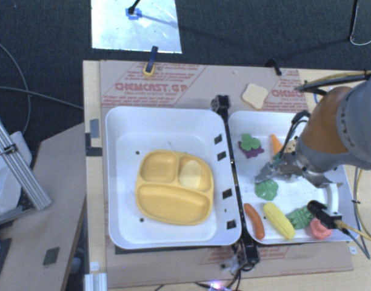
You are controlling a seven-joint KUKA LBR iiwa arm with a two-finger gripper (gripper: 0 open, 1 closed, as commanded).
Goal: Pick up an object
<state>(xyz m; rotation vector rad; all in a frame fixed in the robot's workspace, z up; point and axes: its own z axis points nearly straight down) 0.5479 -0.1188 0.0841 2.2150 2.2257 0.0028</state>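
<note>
Left bin: yellow tray mid, margins free. Right bin: toys crowd lower half.

Two smooth white plastic bins sit on a matt brown cardboard sheet. A glossy yellow plastic divided tray lies in one; shiny plastic toy corn in the other. Dark rough carpet surrounds.

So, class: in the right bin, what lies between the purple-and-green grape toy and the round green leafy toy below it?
In the camera view, the gripper lies between the purple-and-green grape toy and the round green leafy toy, over bare white bin floor.
</note>
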